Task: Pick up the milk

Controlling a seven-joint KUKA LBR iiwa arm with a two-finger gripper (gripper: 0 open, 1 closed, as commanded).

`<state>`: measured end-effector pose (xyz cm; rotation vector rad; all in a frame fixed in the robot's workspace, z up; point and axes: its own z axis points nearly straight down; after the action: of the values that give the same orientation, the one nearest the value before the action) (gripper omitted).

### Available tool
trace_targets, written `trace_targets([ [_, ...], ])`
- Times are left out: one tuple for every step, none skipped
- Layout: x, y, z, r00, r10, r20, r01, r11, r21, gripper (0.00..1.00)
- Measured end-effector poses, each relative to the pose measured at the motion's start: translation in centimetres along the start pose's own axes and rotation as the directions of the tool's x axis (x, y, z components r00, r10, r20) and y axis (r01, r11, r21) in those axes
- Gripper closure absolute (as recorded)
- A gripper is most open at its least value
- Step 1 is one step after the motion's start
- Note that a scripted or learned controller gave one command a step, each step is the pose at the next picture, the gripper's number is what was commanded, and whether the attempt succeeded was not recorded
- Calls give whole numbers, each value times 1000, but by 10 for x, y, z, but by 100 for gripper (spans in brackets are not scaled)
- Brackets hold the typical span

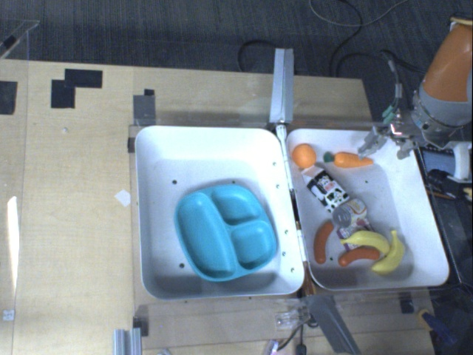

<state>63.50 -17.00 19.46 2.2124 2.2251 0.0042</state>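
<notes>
The milk [326, 188] is a small carton with black and white cow patches. It lies on its side in the upper middle of the right bin [414, 198]. My gripper [388, 146] hangs over the far right corner of that bin, up and to the right of the milk and well apart from it. Its two fingers [372, 142] stand spread and open, with nothing between them.
Around the milk lie an orange [303, 155], a carrot [349, 160], a silvery wrapped item [347, 214], two sausages [323, 242] and bananas [383, 247]. The left bin [159, 198] holds a blue divided plate [225, 231]. A metal post [282, 87] stands between the bins.
</notes>
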Motion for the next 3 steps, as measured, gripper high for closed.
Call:
trace_targets([
  [31,-5,20,985,-174,0,174,985,-1,0],
  [84,-88,104,951,-309,3,309,951,-8,0],
  [85,-86,92,950,-311,3,311,950,-16,100],
])
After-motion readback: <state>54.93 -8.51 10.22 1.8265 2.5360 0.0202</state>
